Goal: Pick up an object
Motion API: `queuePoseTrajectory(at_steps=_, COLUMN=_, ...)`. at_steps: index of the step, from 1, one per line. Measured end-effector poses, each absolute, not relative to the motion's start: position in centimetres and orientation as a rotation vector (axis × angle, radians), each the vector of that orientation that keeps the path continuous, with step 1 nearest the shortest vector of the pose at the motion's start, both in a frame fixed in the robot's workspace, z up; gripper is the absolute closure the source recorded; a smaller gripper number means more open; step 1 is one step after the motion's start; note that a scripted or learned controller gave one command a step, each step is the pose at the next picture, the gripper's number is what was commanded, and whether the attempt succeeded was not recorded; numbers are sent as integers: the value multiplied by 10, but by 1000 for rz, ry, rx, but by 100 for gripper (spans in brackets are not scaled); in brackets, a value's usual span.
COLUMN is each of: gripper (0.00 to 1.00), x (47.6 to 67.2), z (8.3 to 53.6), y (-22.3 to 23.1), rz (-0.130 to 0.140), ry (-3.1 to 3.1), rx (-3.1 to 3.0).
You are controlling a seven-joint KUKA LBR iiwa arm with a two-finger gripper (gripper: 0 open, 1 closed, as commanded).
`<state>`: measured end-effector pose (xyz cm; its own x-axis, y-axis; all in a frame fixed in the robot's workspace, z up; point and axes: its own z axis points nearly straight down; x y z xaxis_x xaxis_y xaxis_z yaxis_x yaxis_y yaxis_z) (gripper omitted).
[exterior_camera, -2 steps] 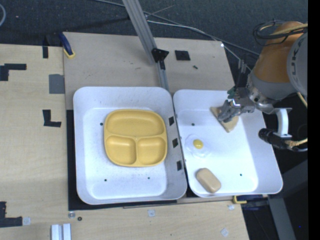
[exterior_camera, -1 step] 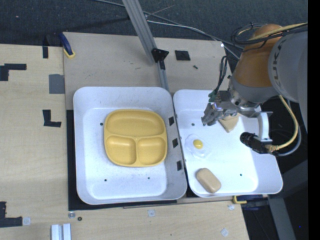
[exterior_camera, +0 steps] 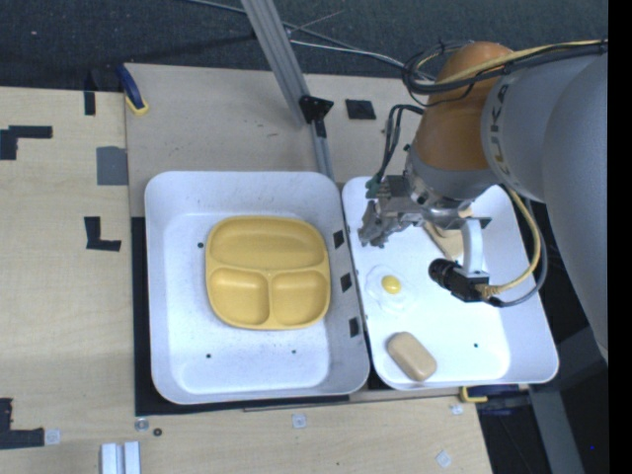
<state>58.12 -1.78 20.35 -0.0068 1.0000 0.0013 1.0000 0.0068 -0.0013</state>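
While the end effector (exterior_camera: pixel 380 227), grip state unclear, hovers, one tray (exterior_camera: pixel 267 271), one egg (exterior_camera: pixel 391 285) and one bun (exterior_camera: pixel 411 355) lie binned.

We see the tool (exterior_camera: pixel 380 227) low over the right bin (exterior_camera: pixel 513 354), near its far left corner. Nearer us from the tool lie a small yellow ball (exterior_camera: pixel 392 285) and a tan bread roll (exterior_camera: pixel 411 355). A yellow divided plate (exterior_camera: pixel 267 271) fills the left bin (exterior_camera: pixel 178 294).

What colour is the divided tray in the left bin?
Yellow; the divided tray shows best in the camera view.
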Motion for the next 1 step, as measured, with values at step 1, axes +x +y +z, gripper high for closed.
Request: queuePoseTrajectory(at_steps=1, gripper=100, x=586, z=209, y=25, rz=2, ry=-2225, rx=-2215)
